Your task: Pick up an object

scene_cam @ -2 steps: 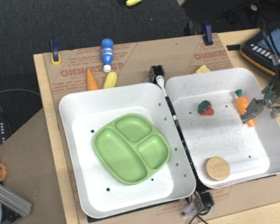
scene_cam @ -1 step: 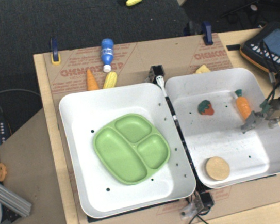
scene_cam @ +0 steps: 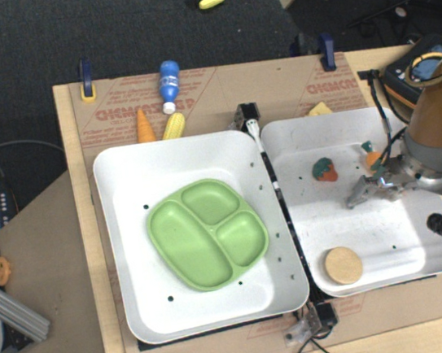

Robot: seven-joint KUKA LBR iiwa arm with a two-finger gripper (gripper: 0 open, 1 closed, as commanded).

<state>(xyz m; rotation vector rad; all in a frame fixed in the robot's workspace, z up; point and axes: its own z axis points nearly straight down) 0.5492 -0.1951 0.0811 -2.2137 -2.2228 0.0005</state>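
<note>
Grey end effector [scene_cam: 363, 191], grip state indeterminate, sits right-centre; we advise centring over the strawberry toy [scene_cam: 324, 169] before descending.

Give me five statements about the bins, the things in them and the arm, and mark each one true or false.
1. The green divided plate lies in the left bin. True.
2. The round tan disc sits in the left bin. False: it lies in the right bin, near its front edge.
3. The gripper is over the right bin. True.
4. The small red and green object is clamped between the fingers. False: it lies apart from the gripper, on the bin floor.
5. The blue and white bottle lies in the right bin. False: it lies on the cardboard behind the left bin.
</note>
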